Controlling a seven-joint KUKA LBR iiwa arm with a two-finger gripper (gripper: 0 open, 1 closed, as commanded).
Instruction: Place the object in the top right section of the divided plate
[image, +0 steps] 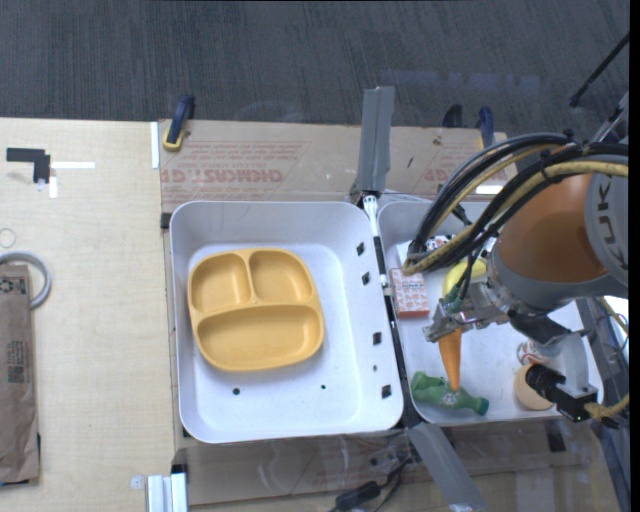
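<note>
Three compartments of the divided plate (257, 322) are bare, so we judge nothing delivered yet; the whole transfer remains. We take the plate as our landmark: it lies flat in the left bin (200, 400), two small sections along its far side, one large section nearer the camera. The target, its top right section (280, 276), holds nothing.

Right of the plate, across the wall between the bins, lie a small red-and-white packet (409, 294) and a green toy (447, 392). Farther right of the plate, the gripper (452, 325) sits low in the right bin (500, 405), over a carrot (451, 357), which we take for the object. Its long axis runs roughly up and down the view, tip toward the camera, thick end under the gripper. We cannot tell whether the tool is open or closed on it.
</note>
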